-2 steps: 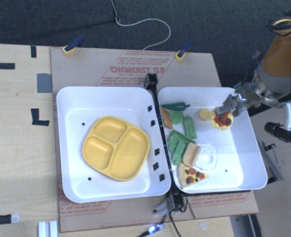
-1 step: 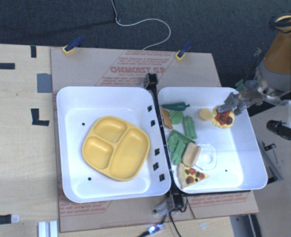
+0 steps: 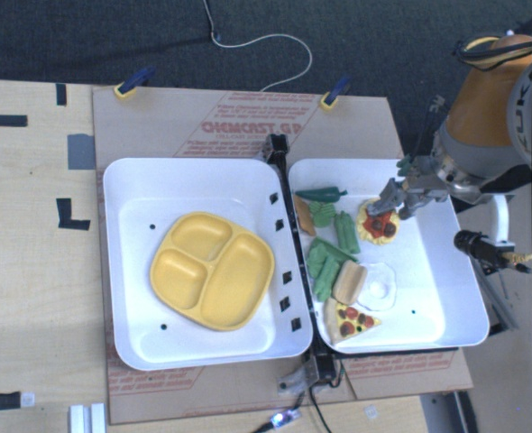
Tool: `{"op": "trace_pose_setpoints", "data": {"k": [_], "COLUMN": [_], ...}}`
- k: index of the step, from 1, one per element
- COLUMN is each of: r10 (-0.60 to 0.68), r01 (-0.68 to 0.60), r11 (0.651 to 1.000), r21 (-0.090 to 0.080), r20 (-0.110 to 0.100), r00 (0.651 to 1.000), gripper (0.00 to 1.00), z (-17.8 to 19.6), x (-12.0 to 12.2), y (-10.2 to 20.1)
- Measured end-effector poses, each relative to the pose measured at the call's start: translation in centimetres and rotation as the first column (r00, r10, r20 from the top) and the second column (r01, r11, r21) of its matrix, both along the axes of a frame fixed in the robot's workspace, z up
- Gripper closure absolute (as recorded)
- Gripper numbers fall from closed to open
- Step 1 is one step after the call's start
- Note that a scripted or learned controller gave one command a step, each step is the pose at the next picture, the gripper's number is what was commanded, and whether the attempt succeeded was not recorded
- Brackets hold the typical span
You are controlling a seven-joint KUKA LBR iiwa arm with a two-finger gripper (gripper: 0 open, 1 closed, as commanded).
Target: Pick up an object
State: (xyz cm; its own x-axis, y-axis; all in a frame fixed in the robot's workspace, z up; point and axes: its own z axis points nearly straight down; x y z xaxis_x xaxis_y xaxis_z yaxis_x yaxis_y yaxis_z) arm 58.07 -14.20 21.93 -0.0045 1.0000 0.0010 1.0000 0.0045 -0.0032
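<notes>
Under the white bins [image 3: 122,242], cardboard sheet [image 3: 248,129], partly legible red "CHEMCRAST" print, gripper [image 3: 385,207] right

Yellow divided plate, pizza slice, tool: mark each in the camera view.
yellow divided plate [image 3: 214,270]: camera view, on the ridge where its compartments meet.
pizza slice [image 3: 354,320]: camera view, on its topped face, near front of right bin.
tool [image 3: 385,204]: camera view, at its tip above a round red-and-yellow toy.

Glossy yellow plastic divided plate [image 3: 214,270] inside smooth white plastic left bin [image 3: 126,242]; right of it, shiny plastic toy foods [image 3: 336,260]; beneath, matt brown cardboard sheet [image 3: 239,126]
</notes>
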Motion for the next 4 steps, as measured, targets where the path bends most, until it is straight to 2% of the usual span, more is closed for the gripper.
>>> {"op": "trace_pose_setpoints", "data": {"k": [1,2,4], "r10": [0.002,0.001,0.003], "r01": [-0.002,-0.001,-0.003], "r11": [1.0,1.0,1.0], "r21": [0.0,-0.001,0.0], "r20": [0.003,-0.001,0.001], "r00": [1.0,1.0,1.0], "gripper": [1.0,1.0,1.0], "z": [0.8,-0.1,-0.3], "x": [0.5,-0.5,-0.4], "y": [5.4,11.3,23.2]}}
